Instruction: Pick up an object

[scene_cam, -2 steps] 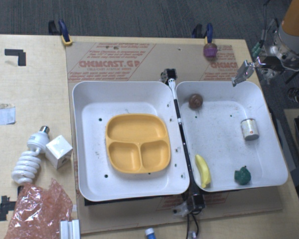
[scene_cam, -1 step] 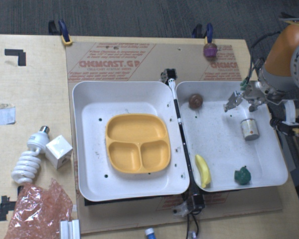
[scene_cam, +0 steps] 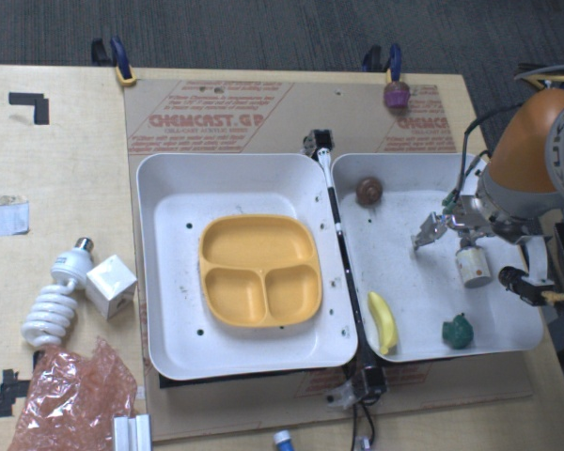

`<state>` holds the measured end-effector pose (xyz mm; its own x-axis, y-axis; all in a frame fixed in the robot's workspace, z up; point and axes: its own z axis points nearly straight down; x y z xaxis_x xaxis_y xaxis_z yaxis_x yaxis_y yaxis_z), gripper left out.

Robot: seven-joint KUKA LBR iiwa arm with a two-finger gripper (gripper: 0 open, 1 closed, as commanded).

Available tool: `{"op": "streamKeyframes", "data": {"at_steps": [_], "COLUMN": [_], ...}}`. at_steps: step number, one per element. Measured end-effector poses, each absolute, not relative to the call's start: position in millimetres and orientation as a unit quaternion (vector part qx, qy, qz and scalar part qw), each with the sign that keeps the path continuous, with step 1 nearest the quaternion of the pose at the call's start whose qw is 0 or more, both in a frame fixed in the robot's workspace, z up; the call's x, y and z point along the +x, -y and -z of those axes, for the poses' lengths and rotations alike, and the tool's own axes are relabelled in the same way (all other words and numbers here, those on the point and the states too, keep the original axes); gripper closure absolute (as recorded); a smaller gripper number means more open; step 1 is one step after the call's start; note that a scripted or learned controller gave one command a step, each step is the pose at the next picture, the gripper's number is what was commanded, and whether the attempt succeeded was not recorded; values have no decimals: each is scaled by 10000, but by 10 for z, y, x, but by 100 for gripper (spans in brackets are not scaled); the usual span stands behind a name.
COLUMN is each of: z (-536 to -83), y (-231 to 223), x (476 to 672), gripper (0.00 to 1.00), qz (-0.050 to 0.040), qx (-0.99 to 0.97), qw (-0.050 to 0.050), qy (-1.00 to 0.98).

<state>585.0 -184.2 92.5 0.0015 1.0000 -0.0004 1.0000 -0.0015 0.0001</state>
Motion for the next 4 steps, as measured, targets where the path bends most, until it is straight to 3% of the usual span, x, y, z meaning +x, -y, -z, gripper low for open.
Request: {"op": "streamKeyframes", "data": {"at_steps": [1,2,3,4], "z": [-925,-1026,-1026,-921], "y": [1282,1288,1288,1183], "x": [5352,5362,5362,4822], "gripper": [0,100,0,0], "qz": [1,-5,-4,2], "qx": [7075,7081,7080,7077], "qw": [1,13,10,-3], "qy": [-7067,-7061,-7062,-7065]}}
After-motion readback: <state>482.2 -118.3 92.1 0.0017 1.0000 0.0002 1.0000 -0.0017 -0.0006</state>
